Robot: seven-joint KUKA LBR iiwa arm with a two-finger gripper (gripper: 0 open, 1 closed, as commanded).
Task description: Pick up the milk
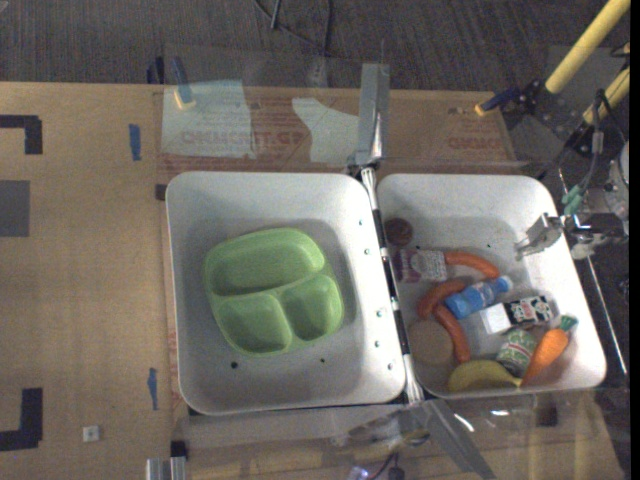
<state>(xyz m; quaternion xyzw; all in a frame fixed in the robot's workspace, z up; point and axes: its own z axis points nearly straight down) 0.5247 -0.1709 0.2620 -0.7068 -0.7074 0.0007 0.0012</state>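
Fingers (540,234) above right bin; milk (518,314) lies left-right.

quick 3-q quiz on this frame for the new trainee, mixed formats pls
1. True or false: the green divided plate lies in the left bin.
2. Which bin holds the milk carton: A left, B right?
3. Fill in: the carrot lies beside the ____, near the right bin's front edge.

Key: 1 true. 2 B. 3 banana.
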